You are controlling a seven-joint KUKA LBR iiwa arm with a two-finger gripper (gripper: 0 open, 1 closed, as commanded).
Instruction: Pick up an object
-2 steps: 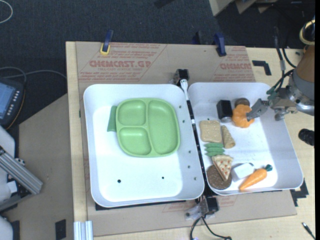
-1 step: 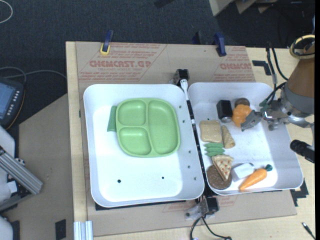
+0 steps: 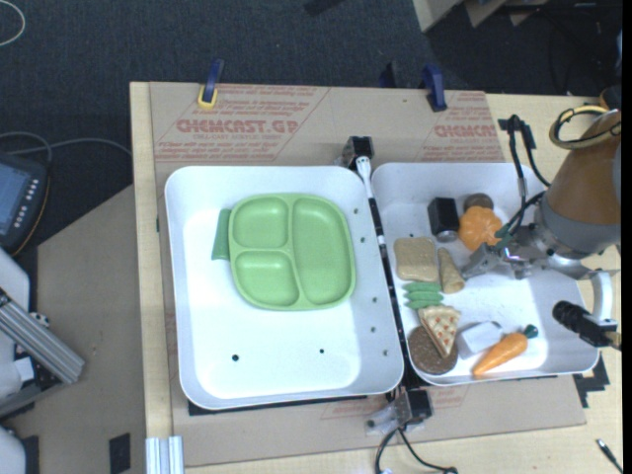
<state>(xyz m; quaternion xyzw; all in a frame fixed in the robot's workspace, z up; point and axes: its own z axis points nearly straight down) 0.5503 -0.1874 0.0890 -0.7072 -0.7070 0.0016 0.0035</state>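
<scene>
My gripper (image 3: 486, 258) hovers in the right bin (image 3: 513, 184), grip state unreadable. The orange toy fruit (image 3: 479, 227) sits at its eleven o'clock; I fear nudging crowded neighbours instead.

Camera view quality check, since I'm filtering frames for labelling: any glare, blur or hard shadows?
Camera view: even, soft lighting; the left bin is bright white but keeps detail; green tray casts almost no shadow; small food items by the gripper look slightly soft.
</scene>
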